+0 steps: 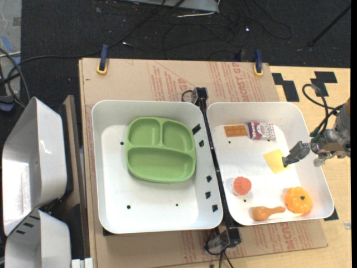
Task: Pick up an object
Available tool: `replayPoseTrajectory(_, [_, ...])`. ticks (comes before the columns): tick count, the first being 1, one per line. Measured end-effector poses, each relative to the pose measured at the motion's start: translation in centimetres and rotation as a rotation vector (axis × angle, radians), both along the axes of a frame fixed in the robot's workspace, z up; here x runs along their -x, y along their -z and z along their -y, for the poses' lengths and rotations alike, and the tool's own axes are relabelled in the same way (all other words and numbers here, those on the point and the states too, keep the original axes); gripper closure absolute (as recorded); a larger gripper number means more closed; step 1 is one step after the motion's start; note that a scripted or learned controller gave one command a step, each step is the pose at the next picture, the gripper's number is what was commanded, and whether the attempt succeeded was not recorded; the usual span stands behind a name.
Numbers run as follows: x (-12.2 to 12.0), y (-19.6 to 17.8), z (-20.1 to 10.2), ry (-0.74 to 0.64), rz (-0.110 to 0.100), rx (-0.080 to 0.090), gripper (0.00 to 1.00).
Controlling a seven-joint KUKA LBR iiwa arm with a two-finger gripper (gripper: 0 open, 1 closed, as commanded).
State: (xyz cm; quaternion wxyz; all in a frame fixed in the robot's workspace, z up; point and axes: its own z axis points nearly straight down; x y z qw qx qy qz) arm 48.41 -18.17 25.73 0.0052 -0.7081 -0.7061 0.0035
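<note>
The right bin (pixel 290 111) holds several small items. A yellow block (pixel 274 161) lies near its right side, and my gripper (pixel 297 153) sits just to the right of it, low over the bin, apparently touching the block's edge. An orange pumpkin-like fruit (pixel 298 200) and a tan gourd-shaped piece (pixel 266 212) lie near the front edge. A salmon round piece (pixel 241 186) sits toward the bin's left. At the back are an orange cracker (pixel 235 130) and a maroon and white packet (pixel 261 130). Nothing shows in the gripper's hold.
The left bin (pixel 111 205) carries a green divided plate (pixel 162 149). Black clips line the ridge between the bins (pixel 207 149). The arm's wrist (pixel 334 141) enters over the right bin's right wall. White containers (pixel 33 161) stand off the bench at far left.
</note>
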Motion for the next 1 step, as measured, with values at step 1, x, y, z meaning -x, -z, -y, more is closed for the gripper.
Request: replayPoseTrajectory(1, [-0.24,-0.6,-0.06,-0.004,0.012,0.003,0.0])
